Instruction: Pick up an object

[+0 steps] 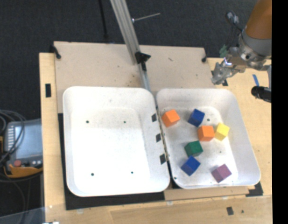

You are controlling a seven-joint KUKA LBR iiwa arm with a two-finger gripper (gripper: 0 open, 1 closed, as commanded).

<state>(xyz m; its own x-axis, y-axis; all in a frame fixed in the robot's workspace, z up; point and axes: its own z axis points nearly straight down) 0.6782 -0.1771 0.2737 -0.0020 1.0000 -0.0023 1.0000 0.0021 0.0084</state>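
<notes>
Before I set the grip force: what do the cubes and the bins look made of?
The cubes, such as the green cube and purple cube, look like painted wood or hard plastic: crisp edges, flat matte colour, no gloss. I cannot tell which. The right bin and left bin look like thin moulded white plastic: rounded corners, smooth, slightly scuffed surface.

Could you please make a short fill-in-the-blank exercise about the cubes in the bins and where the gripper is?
1. All the cubes lie in the ____ bin of the camera view.
2. The yellow cube touches an ____ cube.
3. The number of blue cubes is ____.
4. The gripper is above the bench, just beyond the far ____ corner of that bin.

Missing words: right; orange; two; right
</notes>
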